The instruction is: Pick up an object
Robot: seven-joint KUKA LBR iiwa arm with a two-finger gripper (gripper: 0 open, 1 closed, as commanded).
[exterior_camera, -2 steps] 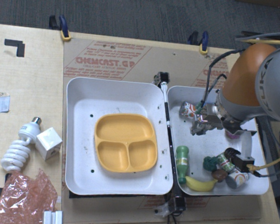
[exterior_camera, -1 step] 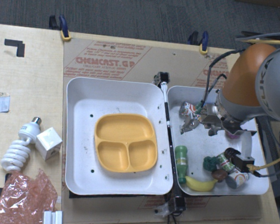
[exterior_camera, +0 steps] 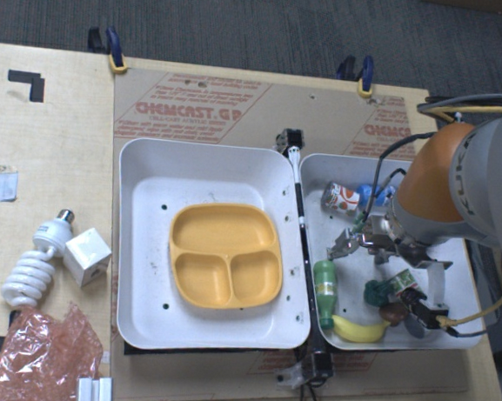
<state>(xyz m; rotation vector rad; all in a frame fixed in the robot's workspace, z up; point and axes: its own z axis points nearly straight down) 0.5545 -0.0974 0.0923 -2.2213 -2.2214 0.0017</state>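
Observation:
The right bin (exterior_camera: 464, 258) holds several objects. A crumpled white, orange and blue can (exterior_camera: 344, 197) lies at its back left. A green bottle (exterior_camera: 324, 285) rests along the left wall, and a yellow banana (exterior_camera: 358, 329) lies at the front. A dark green object (exterior_camera: 383, 291) and a brown piece (exterior_camera: 394, 314) sit near the front right. My gripper (exterior_camera: 354, 245) hangs low over the middle of this bin, between the can and the green bottle, with the grey and orange arm (exterior_camera: 436, 181) above it. I see nothing held in it.
The left bin (exterior_camera: 139, 229) contains a yellow divided tray (exterior_camera: 226, 256). Left of the bins, a spiral light bulb (exterior_camera: 37, 264), a white cube (exterior_camera: 87, 256) and a pink plastic bag (exterior_camera: 41, 356) lie on the bench. Blue clamps (exterior_camera: 114, 48) grip the back edge.

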